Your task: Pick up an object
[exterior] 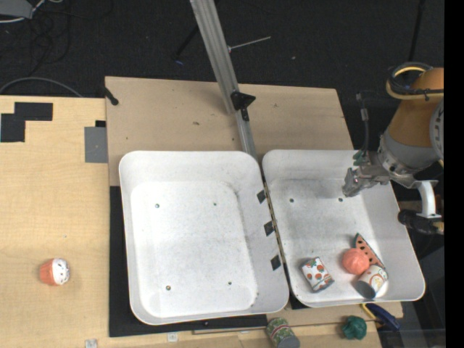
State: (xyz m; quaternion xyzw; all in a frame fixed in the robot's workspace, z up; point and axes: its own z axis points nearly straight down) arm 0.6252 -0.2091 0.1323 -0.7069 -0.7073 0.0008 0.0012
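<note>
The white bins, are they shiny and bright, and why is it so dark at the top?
In the camera view, even light falls on both bins: the left bin and right bin look bright with soft shadows under their rims. The floor behind the bench is unlit and black. The hand looks slightly blurry.

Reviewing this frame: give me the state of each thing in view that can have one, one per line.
gripper: over the right bin's far part, nothing seen held
right bin: holds the objects at its near corner
patterned can: lying tilted on the bin floor
red ball: resting against the wedge-shaped toy
wedge-shaped toy: lying beside the ball
cylinder: lying on its side
left bin: flat on the bench
</note>
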